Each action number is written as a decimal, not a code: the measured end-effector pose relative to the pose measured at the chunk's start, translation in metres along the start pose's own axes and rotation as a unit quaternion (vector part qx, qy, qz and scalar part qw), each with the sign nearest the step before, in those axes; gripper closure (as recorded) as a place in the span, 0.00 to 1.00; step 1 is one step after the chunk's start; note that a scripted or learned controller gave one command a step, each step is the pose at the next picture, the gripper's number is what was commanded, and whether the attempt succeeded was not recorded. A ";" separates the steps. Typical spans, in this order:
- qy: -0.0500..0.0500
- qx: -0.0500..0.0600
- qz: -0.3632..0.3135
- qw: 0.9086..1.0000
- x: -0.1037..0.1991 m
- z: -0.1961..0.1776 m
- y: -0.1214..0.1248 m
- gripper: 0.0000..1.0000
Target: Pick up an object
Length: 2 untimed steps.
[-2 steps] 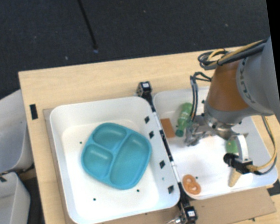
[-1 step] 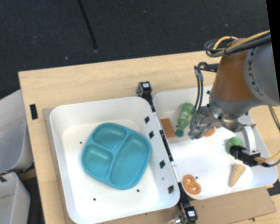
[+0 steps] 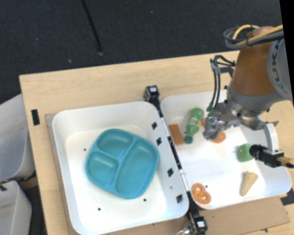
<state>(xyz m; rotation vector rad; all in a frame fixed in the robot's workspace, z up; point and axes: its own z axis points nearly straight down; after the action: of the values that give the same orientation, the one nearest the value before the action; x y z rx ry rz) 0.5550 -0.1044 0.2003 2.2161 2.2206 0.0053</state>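
Light: shining evenly from above, bright on both white bins
Shadows: lying faint and soft under things
Focus: blurring slightly everywhere, small details smearing
Surround: staying dark

No writing, label, brand, number or sign can be read anywhere in the camera view. The small black tags on the divider between the two bins and the black marks on the worktop at nine o'clock are too small and blurred to show any characters, and the objects in the bins bear no legible print.
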 end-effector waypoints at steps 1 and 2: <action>0.000 -0.001 0.000 1.000 -0.001 -0.049 0.002 1.00; 0.001 0.003 -0.002 1.000 0.048 -0.041 0.008 1.00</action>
<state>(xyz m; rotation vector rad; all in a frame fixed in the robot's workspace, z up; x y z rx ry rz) 0.5630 -0.0561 0.2410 2.2147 2.2288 0.0018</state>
